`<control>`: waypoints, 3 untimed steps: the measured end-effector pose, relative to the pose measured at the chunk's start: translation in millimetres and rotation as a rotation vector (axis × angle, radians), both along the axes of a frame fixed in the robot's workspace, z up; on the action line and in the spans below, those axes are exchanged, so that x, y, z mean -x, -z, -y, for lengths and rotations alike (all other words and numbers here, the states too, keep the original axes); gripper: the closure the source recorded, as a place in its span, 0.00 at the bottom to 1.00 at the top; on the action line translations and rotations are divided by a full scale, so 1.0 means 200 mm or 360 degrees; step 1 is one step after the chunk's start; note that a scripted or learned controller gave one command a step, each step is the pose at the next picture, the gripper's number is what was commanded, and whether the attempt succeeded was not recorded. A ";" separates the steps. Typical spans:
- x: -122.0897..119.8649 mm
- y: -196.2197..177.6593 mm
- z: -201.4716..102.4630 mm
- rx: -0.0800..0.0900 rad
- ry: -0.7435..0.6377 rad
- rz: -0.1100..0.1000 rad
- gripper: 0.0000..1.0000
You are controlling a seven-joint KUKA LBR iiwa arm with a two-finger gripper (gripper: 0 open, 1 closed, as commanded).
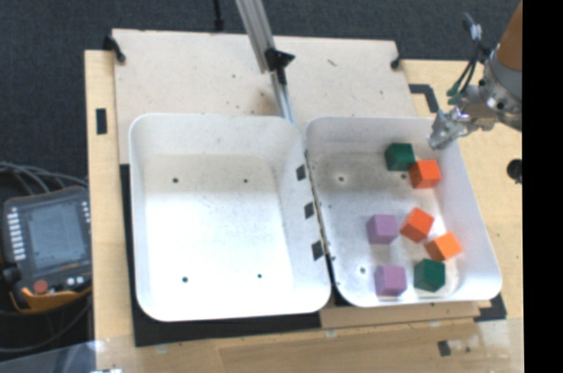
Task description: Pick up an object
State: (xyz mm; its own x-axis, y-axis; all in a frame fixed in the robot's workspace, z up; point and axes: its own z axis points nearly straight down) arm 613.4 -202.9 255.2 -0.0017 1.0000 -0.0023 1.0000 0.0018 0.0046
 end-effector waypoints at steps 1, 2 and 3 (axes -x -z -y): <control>-0.01 -0.04 -0.25 -0.0004 -0.0007 -0.0005 1.00; 0.01 -0.07 -0.52 -0.0006 -0.0009 -0.0006 1.00; 0.05 -0.09 -0.78 -0.0006 -0.0009 -0.0009 1.00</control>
State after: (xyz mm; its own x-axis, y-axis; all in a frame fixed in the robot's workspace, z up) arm 602.6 -46.7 272.4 -0.0073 1.0000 0.0018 1.0000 0.0073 -0.0009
